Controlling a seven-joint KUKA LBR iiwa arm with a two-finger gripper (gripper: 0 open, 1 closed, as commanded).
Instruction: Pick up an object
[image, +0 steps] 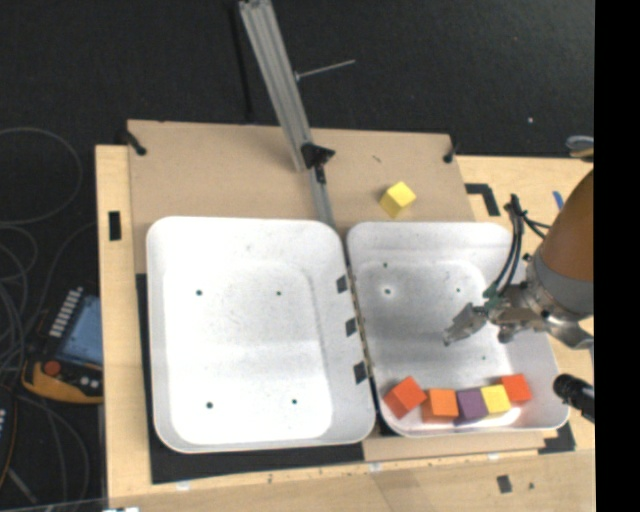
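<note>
Blocks (458, 401) below unladen gripper (466, 326)

Tan bench (240, 170), two white bins (250, 330), yellow block (397, 198)

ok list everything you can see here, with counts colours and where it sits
bins: 2, white, side by side on the bench
blocks in the right bin: 5 in a row along its near edge; red, orange, purple, yellow, red-orange
yellow block: 1, on the bench behind the right bin
metal post: 1, grey, slanting up behind the bins
handheld pendant: 1, blue screen, orange rim, left of the bench
arm: 1, orange band, from the right
gripper: 1, grey, over the right bin
</note>
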